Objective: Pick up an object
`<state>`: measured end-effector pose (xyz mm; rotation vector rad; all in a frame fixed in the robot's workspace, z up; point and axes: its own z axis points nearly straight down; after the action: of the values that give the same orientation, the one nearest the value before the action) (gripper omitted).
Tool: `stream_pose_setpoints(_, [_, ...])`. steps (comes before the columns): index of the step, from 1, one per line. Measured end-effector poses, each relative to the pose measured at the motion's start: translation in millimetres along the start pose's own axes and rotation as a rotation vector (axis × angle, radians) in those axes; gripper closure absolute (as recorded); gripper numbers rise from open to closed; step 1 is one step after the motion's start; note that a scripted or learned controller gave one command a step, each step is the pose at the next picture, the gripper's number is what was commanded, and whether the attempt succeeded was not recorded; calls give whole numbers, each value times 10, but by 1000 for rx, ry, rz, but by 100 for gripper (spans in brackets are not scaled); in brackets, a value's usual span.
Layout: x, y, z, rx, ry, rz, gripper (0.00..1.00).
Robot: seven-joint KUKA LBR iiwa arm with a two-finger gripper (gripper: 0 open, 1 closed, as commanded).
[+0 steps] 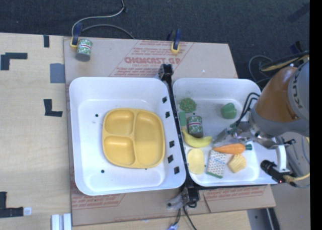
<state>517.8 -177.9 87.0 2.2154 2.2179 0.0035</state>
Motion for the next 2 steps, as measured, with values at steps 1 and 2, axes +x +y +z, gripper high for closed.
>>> stream_pose_setpoints(1, [228,565,5,0,1,-1,0])
stream_pose_setpoints(2, [766,-334,4,5,4,1,0])
